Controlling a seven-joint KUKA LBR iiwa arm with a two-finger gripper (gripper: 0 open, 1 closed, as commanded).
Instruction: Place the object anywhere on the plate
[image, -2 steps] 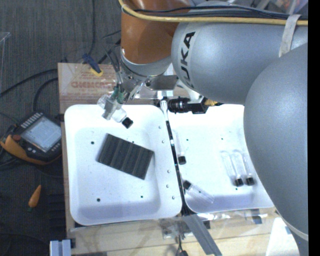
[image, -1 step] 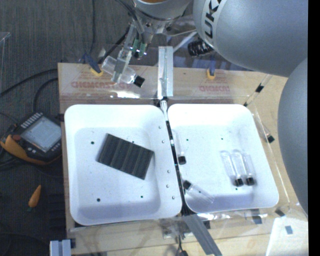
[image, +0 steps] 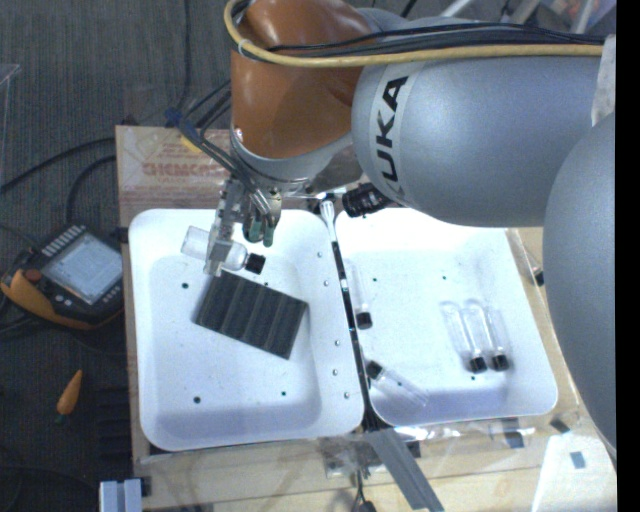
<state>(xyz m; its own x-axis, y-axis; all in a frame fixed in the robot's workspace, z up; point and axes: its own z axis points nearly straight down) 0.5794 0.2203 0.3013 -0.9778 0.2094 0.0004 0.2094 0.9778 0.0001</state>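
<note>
Gripper (image: 232, 243) over left bin (image: 160, 400) — fingers clamped on clear vial (image: 213, 244), just above dark ridged plate (image: 250, 315).

clear vial (image: 213, 246), black cap (image: 254, 264) pointing 4 o'clock, lying just off the plate's 11 o'clock corner. plate (image: 250, 316): dark ribbed rectangle, flat, tilted, in left bin.

**Colours across the two bins**

The left bin (image: 165, 400) and right bin (image: 520, 390) are white with small dark dots. The plate (image: 250, 315) is dark grey, ridged in parallel stripes. The vial (image: 215, 245) above it is clear with a black cap; two clear, black-capped vials (image: 478, 335) lie in the right bin. The arm (image: 470, 110) is silver-grey with an orange band (image: 285, 90) and black lettering.
</note>
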